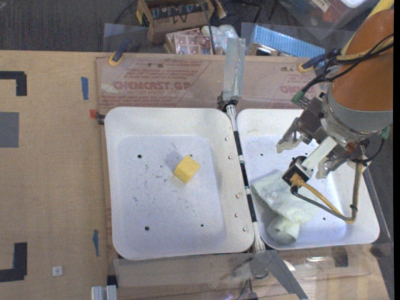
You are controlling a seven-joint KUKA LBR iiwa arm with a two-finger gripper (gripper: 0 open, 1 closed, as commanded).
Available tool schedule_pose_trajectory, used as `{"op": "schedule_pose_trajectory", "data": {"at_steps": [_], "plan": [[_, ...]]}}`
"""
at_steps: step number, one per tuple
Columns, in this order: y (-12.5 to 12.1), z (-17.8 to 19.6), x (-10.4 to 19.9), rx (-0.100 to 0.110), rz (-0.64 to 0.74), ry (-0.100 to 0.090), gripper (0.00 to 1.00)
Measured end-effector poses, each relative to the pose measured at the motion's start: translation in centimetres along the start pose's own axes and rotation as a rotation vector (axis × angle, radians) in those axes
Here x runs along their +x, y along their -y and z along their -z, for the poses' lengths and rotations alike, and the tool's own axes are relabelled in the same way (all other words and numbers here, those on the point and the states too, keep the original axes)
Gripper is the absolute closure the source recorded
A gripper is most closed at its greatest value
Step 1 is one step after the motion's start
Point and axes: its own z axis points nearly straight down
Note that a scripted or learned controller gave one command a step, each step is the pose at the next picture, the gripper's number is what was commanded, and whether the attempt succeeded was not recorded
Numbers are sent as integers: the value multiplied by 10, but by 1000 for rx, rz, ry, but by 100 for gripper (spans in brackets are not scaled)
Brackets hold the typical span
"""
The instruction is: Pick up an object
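At the lower right of the frame, a pale crumpled cloth (282, 206) lies in the right bin (362, 230), against its near-left corner. Just above it hangs the tool (300, 158), fingers spread wide and holding nothing. Risk: soft fabric may slip or bunch between the fingers, and a descent close to the bin wall could strike the divider. Left of centre, a yellow block (186, 169) sits in the left bin (125, 142), well apart from the tool.
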Motion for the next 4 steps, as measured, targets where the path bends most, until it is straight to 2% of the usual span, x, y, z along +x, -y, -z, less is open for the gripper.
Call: {"op": "schedule_pose_trajectory", "data": {"at_steps": [1,2,3,4], "plan": [[33,-28,7,1,142,1,0],[-18,122,-52,-3,358,-1,0],[53,3,38,-1,292,0,0],[-2,88,-30,-4,505,0,0]]}}
